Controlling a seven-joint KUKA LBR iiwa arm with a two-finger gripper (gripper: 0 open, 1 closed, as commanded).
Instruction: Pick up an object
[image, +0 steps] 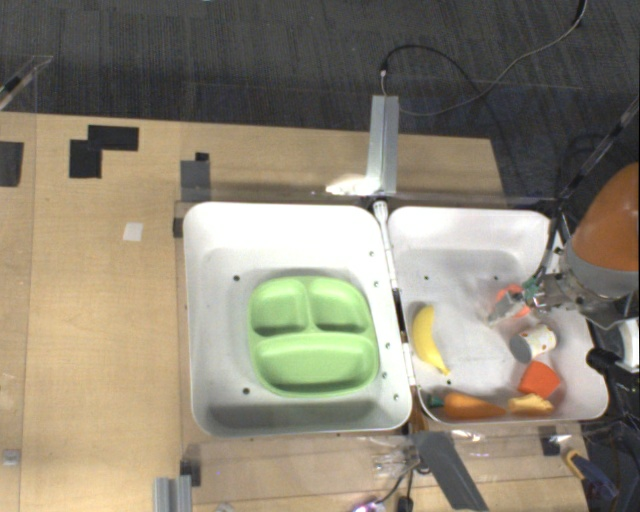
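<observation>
Gripper (512, 302) over the right part of the right bin (470, 225), its thin fingers pointing toward the view's left above the white floor; whether they are open or closed cannot be told, and nothing is seen between them. Behind the fingers the wrist and the orange band (610, 228) of the arm enter from the right, crossing the bin's right wall. Just below the gripper lies a small white-and-grey cylinder (533, 343), close to the fingertips but apart from them. Nearer the front wall sit an orange block (540, 379), a carrot (472, 406) lying along the front edge, and a small yellow piece (532, 404) beside the block. A banana (429, 339) lies near the bin's left wall, well apart from the gripper. Bare floor lies in the rear half of the right bin and between the banana and the cylinder. The left bin (210, 300) holds a green divided plate (312, 333) at its middle, with bare margin on all sides
</observation>
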